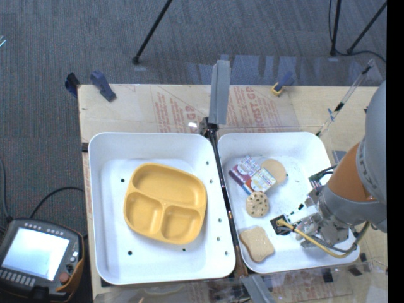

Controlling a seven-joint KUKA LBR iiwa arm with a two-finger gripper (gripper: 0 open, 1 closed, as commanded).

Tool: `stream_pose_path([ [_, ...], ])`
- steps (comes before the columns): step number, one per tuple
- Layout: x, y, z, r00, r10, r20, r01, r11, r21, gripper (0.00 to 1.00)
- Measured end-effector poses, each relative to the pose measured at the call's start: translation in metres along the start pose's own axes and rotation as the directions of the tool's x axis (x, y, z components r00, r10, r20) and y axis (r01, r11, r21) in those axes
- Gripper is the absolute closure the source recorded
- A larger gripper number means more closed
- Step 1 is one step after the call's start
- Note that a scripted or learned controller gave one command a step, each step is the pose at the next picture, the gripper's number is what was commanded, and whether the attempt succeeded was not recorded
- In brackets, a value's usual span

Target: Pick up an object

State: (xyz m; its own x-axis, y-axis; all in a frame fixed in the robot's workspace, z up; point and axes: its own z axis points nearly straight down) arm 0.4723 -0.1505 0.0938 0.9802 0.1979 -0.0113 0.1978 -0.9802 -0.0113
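I count one yellow tray in the left bin. Right bin: one packet, one cookie, one tan disc, one toast.

– Where is the gripper?
– Over the right bin. A toast slice lies just left of it; a cookie and a packet lie behind-left.
– Farther left?
– A divided plate in the left bin.
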Motion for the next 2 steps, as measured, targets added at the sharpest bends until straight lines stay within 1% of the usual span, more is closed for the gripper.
stream_pose_path([
  [1, -0.0019, 0.0183, 0.0083, 1.0, -0.003, -0.004, 0.003, 1.0, -0.005, 1.0],
  [2, -0.0031, 0.0174, 0.0002, 1.0, -0.004, 0.001, 0.004, 1.0, 0.001, 1.0],
])
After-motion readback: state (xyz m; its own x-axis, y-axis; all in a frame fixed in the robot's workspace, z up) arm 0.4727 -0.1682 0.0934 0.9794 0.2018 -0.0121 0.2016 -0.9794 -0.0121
